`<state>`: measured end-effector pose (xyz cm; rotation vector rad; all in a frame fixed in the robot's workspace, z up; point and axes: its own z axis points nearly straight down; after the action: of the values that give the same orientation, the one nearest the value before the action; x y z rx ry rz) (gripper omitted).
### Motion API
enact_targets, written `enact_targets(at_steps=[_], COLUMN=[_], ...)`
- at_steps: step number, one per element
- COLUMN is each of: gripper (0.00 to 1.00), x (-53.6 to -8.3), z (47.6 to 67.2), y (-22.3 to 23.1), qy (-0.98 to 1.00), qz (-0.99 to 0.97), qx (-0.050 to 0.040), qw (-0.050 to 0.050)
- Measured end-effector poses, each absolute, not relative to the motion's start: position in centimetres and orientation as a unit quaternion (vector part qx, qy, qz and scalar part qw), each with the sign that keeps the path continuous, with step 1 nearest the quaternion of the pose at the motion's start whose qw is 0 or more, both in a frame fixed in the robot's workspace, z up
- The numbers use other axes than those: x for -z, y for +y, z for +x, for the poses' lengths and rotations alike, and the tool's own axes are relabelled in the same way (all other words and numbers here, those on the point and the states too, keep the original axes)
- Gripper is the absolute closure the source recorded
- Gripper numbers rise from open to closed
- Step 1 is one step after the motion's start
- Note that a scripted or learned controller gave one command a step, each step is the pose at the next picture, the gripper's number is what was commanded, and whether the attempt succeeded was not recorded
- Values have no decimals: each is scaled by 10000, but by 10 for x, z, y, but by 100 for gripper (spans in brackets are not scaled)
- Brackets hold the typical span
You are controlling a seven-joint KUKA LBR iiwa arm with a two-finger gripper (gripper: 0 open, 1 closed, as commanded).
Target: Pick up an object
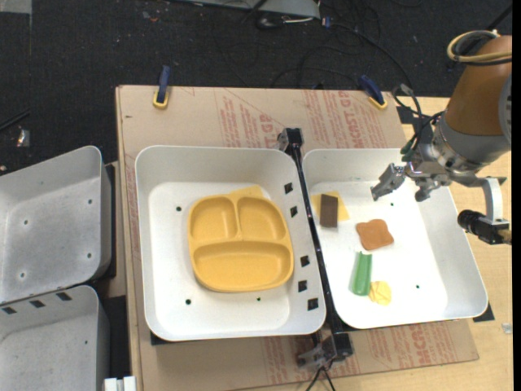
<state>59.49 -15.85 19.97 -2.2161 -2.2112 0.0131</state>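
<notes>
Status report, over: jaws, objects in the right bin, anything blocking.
Gripper open, holding nothing, above the right bin, back edge. Brown block, orange piece, green piece, yellow piece all lying loose. Nothing blocking them.

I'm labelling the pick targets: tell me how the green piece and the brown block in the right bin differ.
Colour: the green piece is bright green, the brown block dark brown. Shape: the green piece is a slim, rounded stick, the brown block a shorter rectangle. Place: the green piece lies near the bin's front beside a small yellow piece, the brown block further back, overlapping a pale yellow piece. Both lie in the right bin, apart from the gripper.
</notes>
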Motion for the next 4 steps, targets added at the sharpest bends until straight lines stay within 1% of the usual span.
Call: enact_targets(at_steps=[1,2,3,4], gripper=[0,0,0,0], x=[-208,-164,-120,-91], z=[598,592,597,596], y=[-158,-158,-155,-155], qy=[-7074,-7067,-7073,-7068], qz=[-7068,-7075,-7069,-7074], qx=[-1,-11,-6,-8], qw=[1,13,6,9])
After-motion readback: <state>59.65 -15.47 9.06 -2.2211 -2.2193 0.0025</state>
